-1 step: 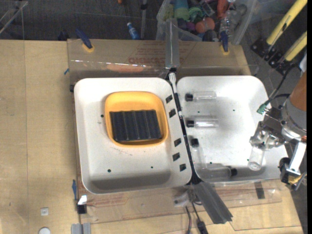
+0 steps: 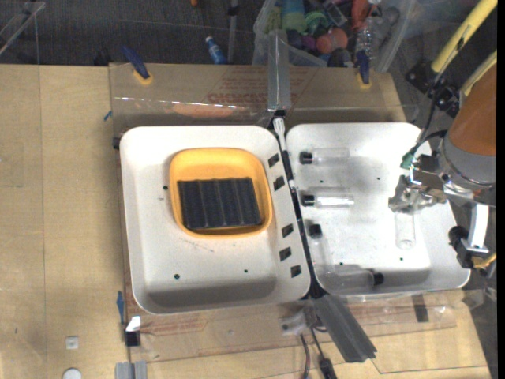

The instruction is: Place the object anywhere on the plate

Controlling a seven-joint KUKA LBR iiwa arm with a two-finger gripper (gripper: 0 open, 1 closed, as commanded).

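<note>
A yellow plate (image 2: pixel 183 166) lies in the left bin (image 2: pixel 146 212), and a black ridged slab (image 2: pixel 219 202) rests on it. Several clear tubes with black caps lie in the right bin (image 2: pixel 371 144): one at the back (image 2: pixel 325 156), one near the divider (image 2: pixel 330 201), one along the front wall (image 2: pixel 353 276). Another clear tube (image 2: pixel 405 231) lies on the bin floor on the right side. My gripper (image 2: pixel 408 198) hangs low over the right bin, just behind that tube. I see nothing lifted in it.
A metal divider with black clips (image 2: pixel 286 212) separates the bins. A clear box of coloured toys (image 2: pixel 331 10) stands behind the bench. Cables and a yellow bar (image 2: pixel 465 30) are at the back right, near the arm.
</note>
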